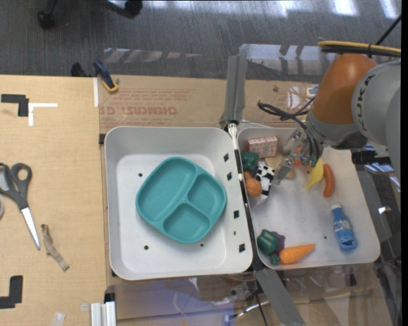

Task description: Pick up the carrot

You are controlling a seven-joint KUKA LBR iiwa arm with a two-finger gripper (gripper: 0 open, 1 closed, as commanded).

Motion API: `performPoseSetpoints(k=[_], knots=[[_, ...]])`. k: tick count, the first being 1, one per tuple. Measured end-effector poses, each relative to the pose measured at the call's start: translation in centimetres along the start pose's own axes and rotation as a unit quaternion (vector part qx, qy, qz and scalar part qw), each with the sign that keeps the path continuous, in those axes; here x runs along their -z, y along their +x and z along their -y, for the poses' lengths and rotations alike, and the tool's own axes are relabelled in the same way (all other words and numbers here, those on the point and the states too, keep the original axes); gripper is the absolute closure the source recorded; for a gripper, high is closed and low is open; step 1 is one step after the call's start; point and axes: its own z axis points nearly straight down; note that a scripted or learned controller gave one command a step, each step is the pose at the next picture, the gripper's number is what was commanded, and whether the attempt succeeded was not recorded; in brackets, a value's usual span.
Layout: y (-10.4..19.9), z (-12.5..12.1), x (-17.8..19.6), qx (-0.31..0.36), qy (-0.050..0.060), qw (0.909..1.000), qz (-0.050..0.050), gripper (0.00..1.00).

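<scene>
The carrot (297, 253) lies at the right bin's (357, 258) near edge, beside a green pepper (269, 241), not yet grasped. The gripper (284, 169) hovers well apart; finger state cannot be told. Approach and pickup remain.

Robotics lab, plainly. Big grey industrial arm with orange band (357, 89) over pale wooden bench (51, 191). Two shallow white plastic bins (121, 255) side by side, black tape corner markers (16, 105) on benchtop. Grey-handled steel scissors (22, 197) lying loose, flattened brown cardboard sheet (166, 105) behind, grey office carpet (191, 25) beyond, black chair castor (46, 19).
</scene>
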Motion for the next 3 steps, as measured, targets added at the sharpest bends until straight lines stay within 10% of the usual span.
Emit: performPoseSetpoints(k=[1, 2, 3], knots=[[4.5, 11.7, 11.3, -0.134, 0.002, 0.991, -0.003, 0.0], [1.1, 8.5, -0.3, -0.26, 0.002, 0.9655, -0.003, 0.0], [-4.7, 6.6, -0.2, -0.375, 0.006, 0.9267, -0.027, 0.0]])
